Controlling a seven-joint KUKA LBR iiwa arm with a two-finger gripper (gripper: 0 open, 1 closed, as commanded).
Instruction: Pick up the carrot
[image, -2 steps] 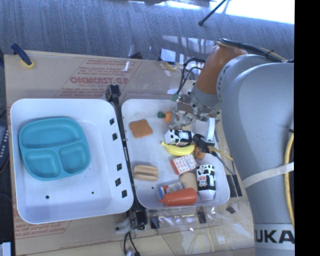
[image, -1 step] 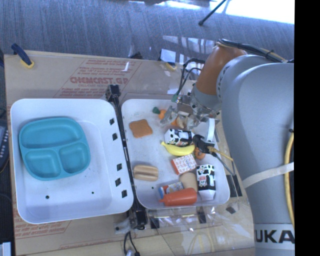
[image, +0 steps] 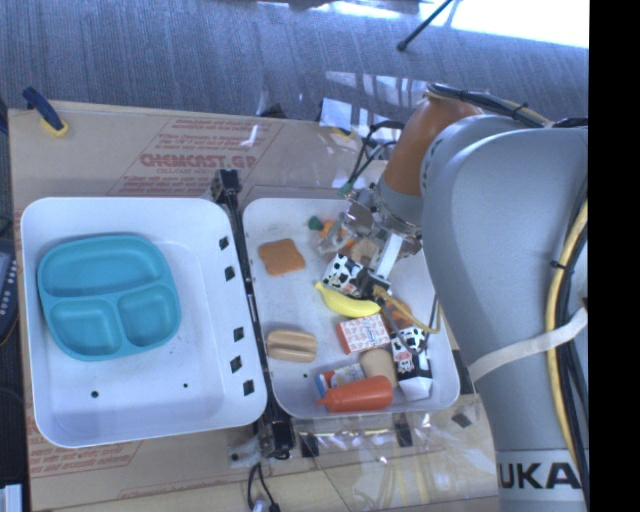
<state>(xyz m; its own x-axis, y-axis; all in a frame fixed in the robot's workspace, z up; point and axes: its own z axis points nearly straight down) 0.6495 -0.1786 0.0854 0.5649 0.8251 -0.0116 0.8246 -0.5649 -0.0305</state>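
**A:** Where is the gripper (image: 366, 238)?

**B:** Low over the far part of the right bin (image: 300, 206), below the arm's orange band (image: 412, 140). It is a cluttered tangle of metal and cable, and I cannot tell whether it is wide or narrow, or whether anything sits in it.

**A:** And the carrot?

**B:** The carrot (image: 327, 231) is a small orange piece with a green end. It lies on the bin floor just left of the gripper, near the far wall. Whether the two touch I cannot tell.

**A:** What lies around them?

**B:** Just nearer the camera is a black-and-white cow-patterned carton (image: 343, 270), with a yellow banana (image: 347, 301) against its near side. Left of those, a brown slice of toast (image: 282, 257) lies flat and apart from the rest.

**A:** Further out?

**B:** A red box (image: 362, 333) sits nearer than the banana, and a hot dog bun (image: 291, 345) lies by the bin's left wall. At the near edge a long red-orange piece (image: 357, 394) lies on its side, with a second cow-patterned item (image: 408, 352) toward the right corner.

**A:** The other bin?

**B:** The left bin (image: 130, 412) holds a blue divided plate (image: 108, 295), well apart from the arm — the grey arm body (image: 500, 260) fills the right of the view.
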